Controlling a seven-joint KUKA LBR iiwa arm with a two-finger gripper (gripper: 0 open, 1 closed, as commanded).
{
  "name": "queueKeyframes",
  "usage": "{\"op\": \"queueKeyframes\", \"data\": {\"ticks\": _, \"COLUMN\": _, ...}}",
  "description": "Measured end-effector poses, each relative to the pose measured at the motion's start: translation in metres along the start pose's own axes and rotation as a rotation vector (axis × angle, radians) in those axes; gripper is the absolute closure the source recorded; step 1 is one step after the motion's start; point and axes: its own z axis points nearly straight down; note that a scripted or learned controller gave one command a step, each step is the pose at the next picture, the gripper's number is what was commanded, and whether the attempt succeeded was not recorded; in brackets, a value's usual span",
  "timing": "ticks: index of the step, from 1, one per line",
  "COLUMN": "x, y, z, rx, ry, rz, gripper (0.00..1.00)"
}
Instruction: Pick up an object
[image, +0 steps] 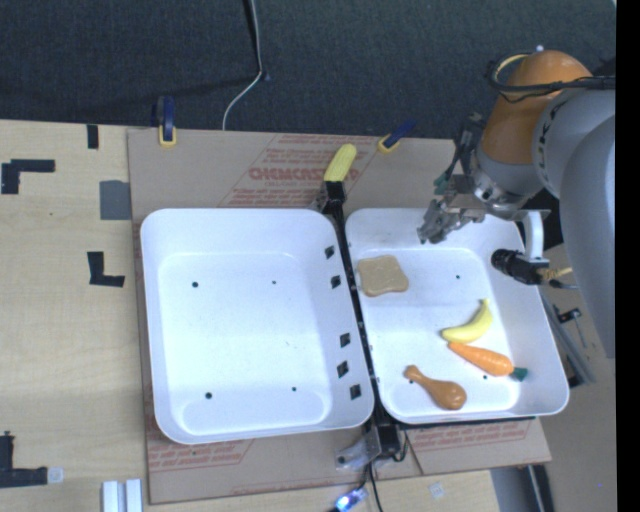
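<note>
- Landmark: the divider (345, 300) where the two white bins meet.
- Left bin (165, 330) lies left of the divider; right bin (540, 400) lies right of it and holds all four objects.
- Bread slice (382, 276) lies just right of the divider, in the upper half of the bin, near the wall but apart from it.
- Banana (470, 325) and carrot (482, 359) lie well right of the divider, close together (cannot tell if touching).
- Drumstick (437, 387) lies right of the divider, near the bin's front rim.
- Gripper (436, 228) hangs over the far rim, right of the divider, above and right of the bread; nothing visible between the fingers, spread too small to tell.
- Bare floor lies between bread and banana.
</note>
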Motion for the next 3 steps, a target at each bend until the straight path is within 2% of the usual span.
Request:
{"op": "queueKeyframes", "data": {"ticks": 1, "x": 0.077, "y": -0.071, "z": -0.032, "rx": 0.007, "ry": 0.003, "rz": 0.001, "gripper": 1.0}}
{"op": "queueKeyframes", "data": {"ticks": 2, "x": 0.172, "y": -0.108, "z": -0.08, "rx": 0.004, "ry": 0.005, "rz": -0.004, "gripper": 1.0}}
{"op": "queueKeyframes", "data": {"ticks": 3, "x": 0.223, "y": -0.115, "z": -0.121, "rx": 0.002, "ry": 0.003, "rz": -0.001, "gripper": 1.0}}
